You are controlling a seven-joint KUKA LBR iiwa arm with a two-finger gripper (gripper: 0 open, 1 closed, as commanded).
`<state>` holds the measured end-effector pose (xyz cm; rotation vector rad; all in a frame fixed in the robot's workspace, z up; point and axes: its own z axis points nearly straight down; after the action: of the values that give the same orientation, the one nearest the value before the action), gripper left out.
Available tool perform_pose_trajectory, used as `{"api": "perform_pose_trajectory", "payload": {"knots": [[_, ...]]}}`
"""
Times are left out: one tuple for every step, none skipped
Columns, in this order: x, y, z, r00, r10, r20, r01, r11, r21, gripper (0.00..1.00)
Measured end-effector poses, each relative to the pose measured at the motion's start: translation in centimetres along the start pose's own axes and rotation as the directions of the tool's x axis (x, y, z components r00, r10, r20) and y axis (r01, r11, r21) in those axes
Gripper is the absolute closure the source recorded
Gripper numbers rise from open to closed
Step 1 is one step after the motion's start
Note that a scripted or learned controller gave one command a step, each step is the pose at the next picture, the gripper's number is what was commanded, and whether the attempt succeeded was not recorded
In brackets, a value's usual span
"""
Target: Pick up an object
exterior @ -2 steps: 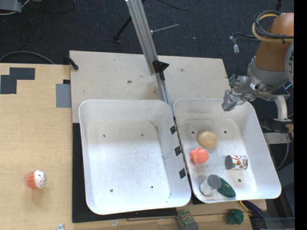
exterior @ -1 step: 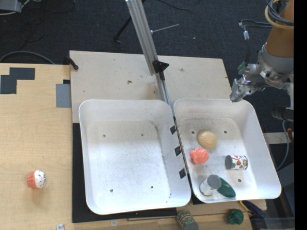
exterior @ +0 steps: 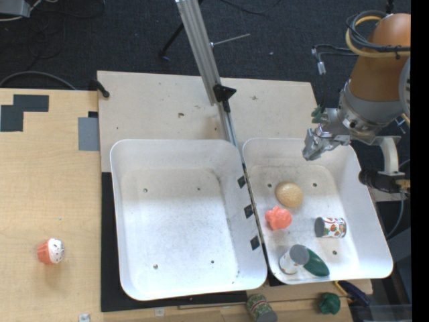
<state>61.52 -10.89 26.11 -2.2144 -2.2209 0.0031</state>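
The gripper (exterior: 314, 150) hovers at the right bin's (exterior: 375, 210) upper edge, its opening impossible to judge; it should centre over the tan ball (exterior: 289, 194) before descending.

Two shallow white plastic bins sit side by side on the worktop (exterior: 53, 180). The right bin (exterior: 365, 200) contains a round tan ball (exterior: 289, 194), a crumpled coral-red object (exterior: 278, 218), a small printed can lying on its side (exterior: 330, 227), a grey-and-white cup (exterior: 293, 259) and a dark green piece (exterior: 316, 266) touching it. The metal gripper (exterior: 312, 151) hangs over that bin's far edge. A small orange-and-white toy (exterior: 51, 251) lies on the worktop, left of the left bin (exterior: 134, 180).
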Motion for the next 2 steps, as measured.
{"api": "perform_pose_trajectory", "payload": {"knots": [[5.2, -1.9, 1.5, 1.0, -0.001, 0.0, 0.001, 1.0, 0.001, 1.0], [9.9, -5.0, 2.9, 1.0, -0.001, 0.0, 0.001, 1.0, 0.002, 1.0]]}}
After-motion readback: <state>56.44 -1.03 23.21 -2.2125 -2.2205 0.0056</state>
